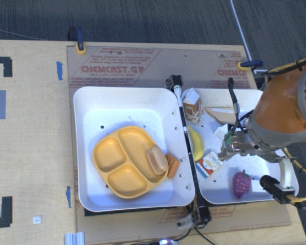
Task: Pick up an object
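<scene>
arm reaches over the right bin (219, 197) from the right; gripper (229, 146) sits low inside it, near the bin's middle. from this angle i cannot tell how the jaws stand. candidate objects, placed relative to the gripper: small white snack packet (210, 163) just beside it to the lower left; banana (196, 143) to its left by the divider; purple grape bunch (240, 183) below it; milk carton (193, 105) up-left; tan wedge (222, 115) above. left bin (86, 111) holds a yellow compartment plate (125, 161) with a bread roll (156, 160) on it.
</scene>
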